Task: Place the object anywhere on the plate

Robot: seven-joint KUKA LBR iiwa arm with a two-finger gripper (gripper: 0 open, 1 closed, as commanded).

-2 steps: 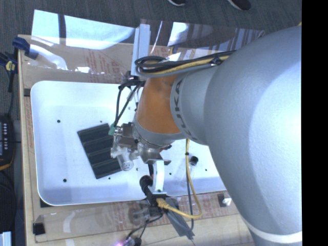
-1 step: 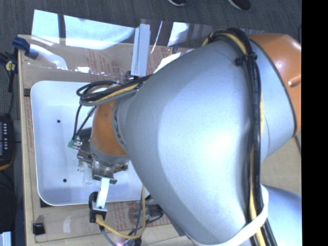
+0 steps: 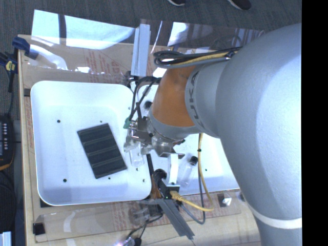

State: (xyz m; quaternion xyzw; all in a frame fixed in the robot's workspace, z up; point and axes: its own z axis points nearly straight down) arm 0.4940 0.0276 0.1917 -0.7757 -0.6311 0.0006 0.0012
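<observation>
So my big grey arm with the orange band [image 3: 174, 99] is reaching in from the right and sitting over the divide between the two shallow white plastic bins. My end effector [image 3: 137, 146] hangs right at the right-hand edge of the left bin [image 3: 51, 101], just above its floor by the look of it. It's a clear-ish, pale thing against a white bin, so honestly I can't tell if it's clenched or released, and I can't make out anything in it.

The dark grey ribbed rectangular plate [image 3: 101, 150] lies flat on the left bin's floor, a bit toward the bin's near-right part and turned at a slant. It's near my end effector but not touching it, with bare white floor between them.

Most of the right bin [image 3: 218, 176] is hidden under my arm; only a strip of it peeks out near the front edge of the surface. A yellow cable [image 3: 202, 188] and some black ones dangle off my wrist down there.
</observation>
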